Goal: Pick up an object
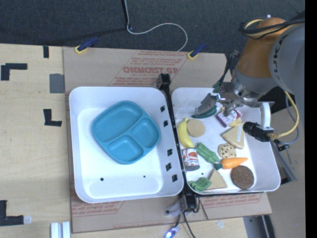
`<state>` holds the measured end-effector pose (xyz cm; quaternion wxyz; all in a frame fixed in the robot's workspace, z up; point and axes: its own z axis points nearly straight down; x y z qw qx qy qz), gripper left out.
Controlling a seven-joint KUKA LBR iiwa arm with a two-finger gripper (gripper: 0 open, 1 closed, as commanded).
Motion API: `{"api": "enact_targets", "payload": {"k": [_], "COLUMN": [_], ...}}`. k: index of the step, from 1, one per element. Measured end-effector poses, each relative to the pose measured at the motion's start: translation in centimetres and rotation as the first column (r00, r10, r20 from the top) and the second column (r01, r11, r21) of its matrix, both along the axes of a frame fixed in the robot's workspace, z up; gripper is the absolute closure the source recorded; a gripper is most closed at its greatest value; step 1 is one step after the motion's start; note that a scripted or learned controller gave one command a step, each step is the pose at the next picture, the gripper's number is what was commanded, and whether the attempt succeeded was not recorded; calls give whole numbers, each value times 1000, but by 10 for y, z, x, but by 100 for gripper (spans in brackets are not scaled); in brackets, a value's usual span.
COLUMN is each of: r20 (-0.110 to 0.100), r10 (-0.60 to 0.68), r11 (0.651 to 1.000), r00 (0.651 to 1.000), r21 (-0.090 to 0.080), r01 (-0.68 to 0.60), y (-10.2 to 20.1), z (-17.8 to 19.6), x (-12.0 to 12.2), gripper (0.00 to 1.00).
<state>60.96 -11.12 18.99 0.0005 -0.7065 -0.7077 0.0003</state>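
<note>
The arm [270,53] reaches in from the right, wrist bent down over the right bin [270,182]; its gripper [210,107] hangs above the banana [184,134] and the round cookie [195,128]; whether it is apart or closed cannot be told.

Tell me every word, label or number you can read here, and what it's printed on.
Red print on the cardboard sheet: mirrored and blurred, not readable.
Label on the small can: red and white, too small to read.
Wrapper on the packet near the gripper: too blurred to read.
</note>
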Motion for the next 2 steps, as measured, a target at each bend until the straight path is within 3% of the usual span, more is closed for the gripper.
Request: {"api": "enact_targets", "payload": {"k": [1,2], "r20": [-1,20], "r10": [2,2], "r11": [1000,1000], "r00": [1000,1000], "r21": [1,-2], "r01": [-2,-2], "y": [1,32], "z": [10,349], "x": [0,-58], "gripper": [100,100]}}
